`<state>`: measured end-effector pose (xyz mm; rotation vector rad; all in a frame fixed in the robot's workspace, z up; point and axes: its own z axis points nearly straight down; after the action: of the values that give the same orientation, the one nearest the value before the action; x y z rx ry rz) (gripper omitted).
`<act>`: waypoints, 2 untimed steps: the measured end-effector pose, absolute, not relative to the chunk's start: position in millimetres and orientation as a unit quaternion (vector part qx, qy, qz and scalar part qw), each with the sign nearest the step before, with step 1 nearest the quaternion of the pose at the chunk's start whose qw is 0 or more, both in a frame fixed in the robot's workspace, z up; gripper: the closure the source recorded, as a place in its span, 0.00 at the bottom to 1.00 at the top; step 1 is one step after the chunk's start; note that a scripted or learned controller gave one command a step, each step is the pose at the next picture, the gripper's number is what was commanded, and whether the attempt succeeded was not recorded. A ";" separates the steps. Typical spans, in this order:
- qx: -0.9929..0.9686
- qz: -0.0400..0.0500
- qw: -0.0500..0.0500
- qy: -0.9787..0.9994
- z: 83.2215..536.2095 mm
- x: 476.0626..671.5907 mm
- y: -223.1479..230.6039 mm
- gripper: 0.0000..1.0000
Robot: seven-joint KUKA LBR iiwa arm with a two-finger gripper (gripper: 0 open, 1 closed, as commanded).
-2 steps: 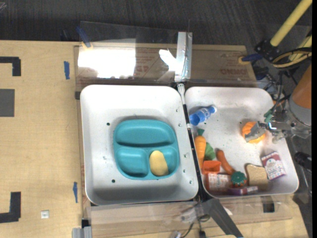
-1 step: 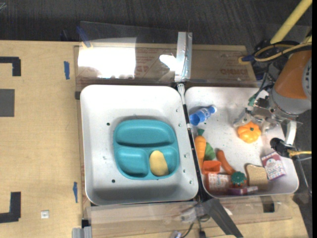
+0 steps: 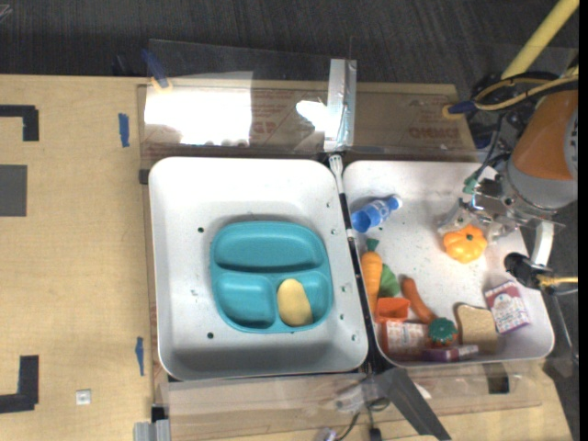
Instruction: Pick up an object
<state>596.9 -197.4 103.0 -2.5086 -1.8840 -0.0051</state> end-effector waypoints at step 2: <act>-0.661 -0.002 -0.003 -0.751 193.4 668.8 -150.8 1.00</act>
<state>668.8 -150.8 193.4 -2.0786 -2.3627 -0.0056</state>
